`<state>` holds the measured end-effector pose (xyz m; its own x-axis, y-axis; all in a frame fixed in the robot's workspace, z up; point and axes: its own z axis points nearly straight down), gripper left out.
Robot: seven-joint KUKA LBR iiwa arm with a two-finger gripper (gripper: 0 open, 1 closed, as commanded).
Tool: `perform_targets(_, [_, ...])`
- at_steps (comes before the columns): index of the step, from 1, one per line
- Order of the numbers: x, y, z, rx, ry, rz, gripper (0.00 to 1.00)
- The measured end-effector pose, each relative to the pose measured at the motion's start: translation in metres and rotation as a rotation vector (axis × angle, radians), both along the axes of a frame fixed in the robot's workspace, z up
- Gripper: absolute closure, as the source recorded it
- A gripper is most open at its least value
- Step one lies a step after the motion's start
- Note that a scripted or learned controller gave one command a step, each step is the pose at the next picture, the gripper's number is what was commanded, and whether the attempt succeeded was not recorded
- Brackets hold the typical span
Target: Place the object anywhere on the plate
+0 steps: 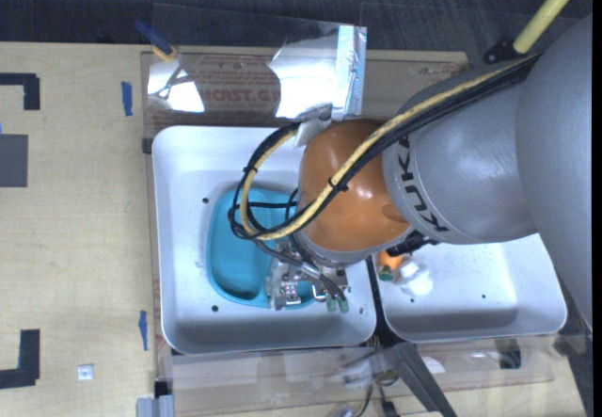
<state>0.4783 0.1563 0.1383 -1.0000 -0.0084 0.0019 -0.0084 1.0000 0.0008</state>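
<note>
We see the plate (235,250) lying in the left bin (179,217), the gripper (306,293) over its right edge, and a small object (400,269) in the right bin (489,307).

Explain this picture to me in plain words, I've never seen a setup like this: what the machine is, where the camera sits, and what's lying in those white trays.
One camera looks down at a slant on a bench with two shallow white bins. The big grey arm with an orange band is a robot, reaching in from the right. Its gripper hangs low over the left bin, at the edge of a blue plate lying there. Cables run along the arm. The right bin holds a small orange-and-white object, partly hidden by the arm. I cannot see anything between the fingers, so nothing looks held.
</note>
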Motion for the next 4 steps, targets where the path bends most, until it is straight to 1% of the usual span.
perform_targets(1, [0.024,-0.063,-0.018,-0.002,-0.001,0.012,1.0])
perform_targets(2, [0.023,-0.015,-0.043,-0.003,-0.021,0.185,1.0])
perform_targets(3, [0.024,-0.015,-0.043,-0.002,-0.025,0.183,0.0])
perform_targets(4, [0.025,-0.015,-0.042,-0.002,-0.026,0.183,0.0])
